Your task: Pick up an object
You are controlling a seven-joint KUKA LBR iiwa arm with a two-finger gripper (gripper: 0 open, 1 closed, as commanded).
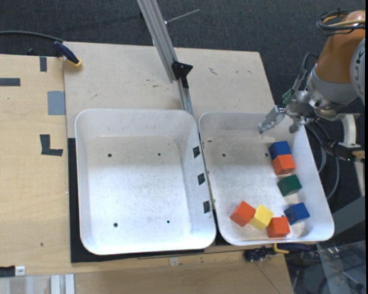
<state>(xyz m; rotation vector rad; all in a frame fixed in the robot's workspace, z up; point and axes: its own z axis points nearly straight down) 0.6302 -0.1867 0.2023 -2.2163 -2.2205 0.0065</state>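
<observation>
Blocks lie loose in the right bin point(233, 127), none held by the gripper point(281, 120).

The grey fingers stand slightly parted with nothing between them, over the bin's one o'clock corner. Just below, toward five o'clock, sit a blue block point(279, 148), an orange block point(284, 163) touching it, then a green block point(289, 184). An orange cube point(242, 214) and a yellow cube point(262, 217) rest near six o'clock.

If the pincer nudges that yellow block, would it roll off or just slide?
The yellow block looks flat-faced, so it would probably slide, not roll. It touches an orange block and another, so a push would likely shove those too. It seems rigid and light.
</observation>
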